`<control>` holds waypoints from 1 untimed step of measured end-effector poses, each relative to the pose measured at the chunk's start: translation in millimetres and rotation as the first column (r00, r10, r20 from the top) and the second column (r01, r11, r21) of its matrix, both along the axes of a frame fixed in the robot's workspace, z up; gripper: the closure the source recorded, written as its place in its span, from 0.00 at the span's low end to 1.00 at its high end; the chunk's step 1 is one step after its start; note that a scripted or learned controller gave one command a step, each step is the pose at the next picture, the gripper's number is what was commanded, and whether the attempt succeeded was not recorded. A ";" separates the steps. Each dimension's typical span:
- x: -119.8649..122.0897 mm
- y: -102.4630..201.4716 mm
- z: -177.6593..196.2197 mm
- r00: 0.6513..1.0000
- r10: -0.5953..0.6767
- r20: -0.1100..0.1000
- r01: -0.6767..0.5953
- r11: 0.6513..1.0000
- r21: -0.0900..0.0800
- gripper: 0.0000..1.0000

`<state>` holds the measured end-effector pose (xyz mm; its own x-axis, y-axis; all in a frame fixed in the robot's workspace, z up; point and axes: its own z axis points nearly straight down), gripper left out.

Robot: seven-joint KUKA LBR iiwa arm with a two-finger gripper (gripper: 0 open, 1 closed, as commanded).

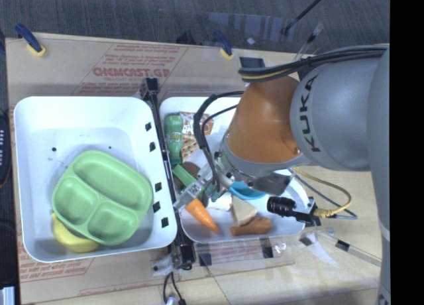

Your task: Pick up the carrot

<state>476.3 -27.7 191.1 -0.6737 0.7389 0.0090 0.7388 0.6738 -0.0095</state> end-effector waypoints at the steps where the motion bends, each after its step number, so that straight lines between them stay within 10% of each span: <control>1: 0.7 -2.0 0.4 0.952 -0.305 0.011 0.305 0.952 -0.004 0.00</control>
